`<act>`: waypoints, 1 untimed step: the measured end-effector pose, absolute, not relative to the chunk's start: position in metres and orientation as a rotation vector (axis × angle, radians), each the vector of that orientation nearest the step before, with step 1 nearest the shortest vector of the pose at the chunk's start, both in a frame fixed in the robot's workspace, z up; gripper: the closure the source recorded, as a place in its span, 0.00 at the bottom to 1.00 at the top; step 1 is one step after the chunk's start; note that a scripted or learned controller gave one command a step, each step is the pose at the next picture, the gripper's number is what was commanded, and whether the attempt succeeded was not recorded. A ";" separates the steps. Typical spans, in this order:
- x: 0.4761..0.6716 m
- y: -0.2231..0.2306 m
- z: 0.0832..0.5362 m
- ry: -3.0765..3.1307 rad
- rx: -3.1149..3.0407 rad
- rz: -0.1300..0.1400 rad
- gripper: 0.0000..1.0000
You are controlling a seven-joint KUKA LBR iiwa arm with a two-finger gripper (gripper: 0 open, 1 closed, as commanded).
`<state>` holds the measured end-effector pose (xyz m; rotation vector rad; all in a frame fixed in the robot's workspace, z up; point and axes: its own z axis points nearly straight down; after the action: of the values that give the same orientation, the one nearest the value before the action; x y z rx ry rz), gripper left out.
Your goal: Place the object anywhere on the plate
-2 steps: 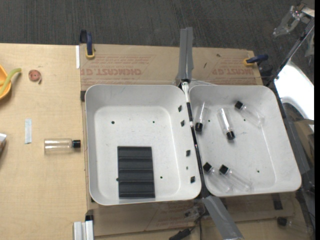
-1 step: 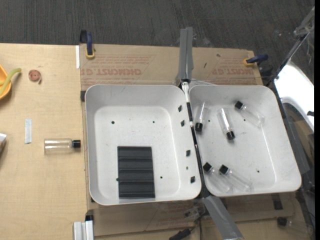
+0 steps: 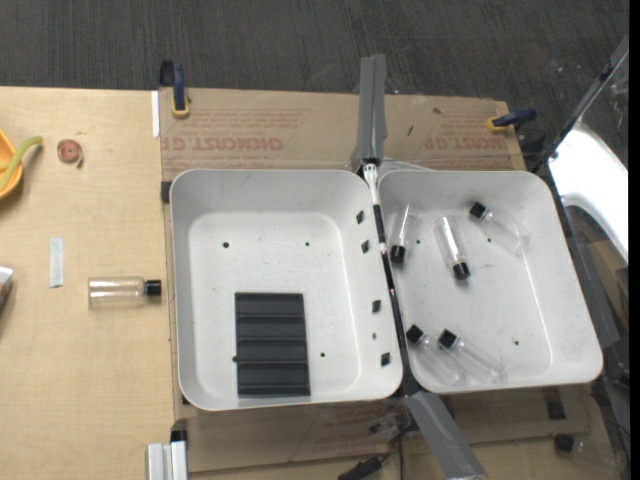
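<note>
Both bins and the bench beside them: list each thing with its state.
Black ribbed plate: flat in left bin.
Five clear vials in right bin: all lying down, black caps on.
Vial on bench: lying down, capped.

A black ribbed plate (image 3: pixel 271 345) lies in the left bin (image 3: pixel 190 268); five clear black-capped vials (image 3: pixel 452 248) are scattered in the right bin (image 3: pixel 560 268).

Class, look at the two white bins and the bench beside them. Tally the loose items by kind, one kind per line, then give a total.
Clear vials with black caps in the right bin: 5
Clear vial with black cap on the bench: 1
Black ridged plate in the left bin: 1
Total: 7
</note>
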<state>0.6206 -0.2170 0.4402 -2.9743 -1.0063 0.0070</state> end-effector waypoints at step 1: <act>0.651 -0.187 0.439 -0.362 -3.120 0.006 0.00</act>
<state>0.6506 -0.1866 0.4394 -3.1197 -0.3619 0.0063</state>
